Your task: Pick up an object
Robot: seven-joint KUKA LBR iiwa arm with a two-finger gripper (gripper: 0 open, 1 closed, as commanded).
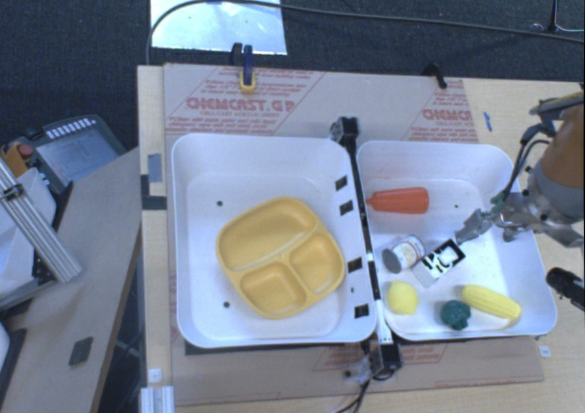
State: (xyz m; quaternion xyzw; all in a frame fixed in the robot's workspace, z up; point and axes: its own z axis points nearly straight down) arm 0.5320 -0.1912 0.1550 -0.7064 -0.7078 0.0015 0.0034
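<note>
I'm seeing the arm (pixel 558 174) reaching in from the right over the right bin (pixel 484 160), its fingers (pixel 475 224) hanging above the bin floor; I cannot tell how far they are parted, and nothing shows between them. Below them are lying a carrot (pixel 398 200), a small can (pixel 402 253), a black-and-white block (pixel 441 259), a lemon (pixel 402 298), a green piece (pixel 454 313) and a corn cob (pixel 491 302). A yellow divided tray (pixel 279 256) is sitting in the left bin (pixel 196 219).
</note>
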